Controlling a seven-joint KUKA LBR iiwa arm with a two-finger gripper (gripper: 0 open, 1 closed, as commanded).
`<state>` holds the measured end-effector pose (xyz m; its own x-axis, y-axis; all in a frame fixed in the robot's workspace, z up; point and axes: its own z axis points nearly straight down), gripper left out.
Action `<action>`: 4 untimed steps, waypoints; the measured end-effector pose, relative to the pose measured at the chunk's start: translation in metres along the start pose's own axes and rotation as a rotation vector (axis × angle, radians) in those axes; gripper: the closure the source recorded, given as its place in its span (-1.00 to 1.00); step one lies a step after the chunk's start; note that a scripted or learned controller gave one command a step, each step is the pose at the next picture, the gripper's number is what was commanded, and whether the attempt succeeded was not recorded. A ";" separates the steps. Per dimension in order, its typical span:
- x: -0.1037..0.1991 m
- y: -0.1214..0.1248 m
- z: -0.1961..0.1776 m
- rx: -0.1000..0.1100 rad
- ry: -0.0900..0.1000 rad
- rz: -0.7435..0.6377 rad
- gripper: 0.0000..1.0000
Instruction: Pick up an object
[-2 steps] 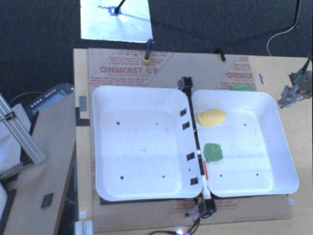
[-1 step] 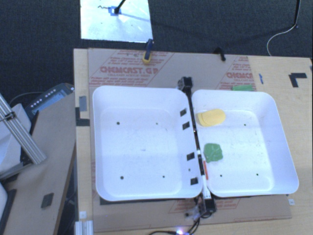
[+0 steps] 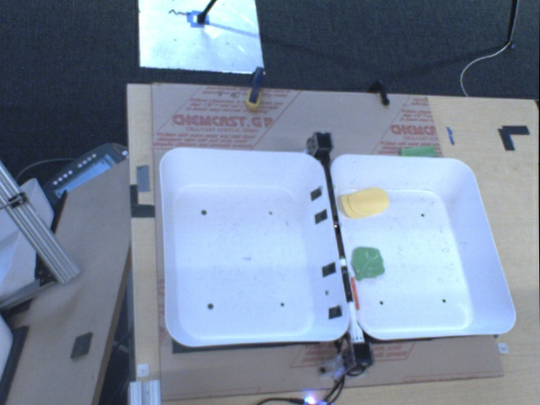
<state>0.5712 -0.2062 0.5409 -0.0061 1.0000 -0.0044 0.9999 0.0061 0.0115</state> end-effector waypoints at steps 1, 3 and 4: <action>0.068 -0.021 0.126 0.022 0.010 -0.004 1.00; 0.095 -0.069 0.118 0.020 0.007 -0.001 1.00; 0.097 -0.072 0.011 -0.003 0.002 0.001 1.00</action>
<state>0.4988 -0.1101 0.5283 -0.0053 1.0000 -0.0024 0.9999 0.0053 0.0148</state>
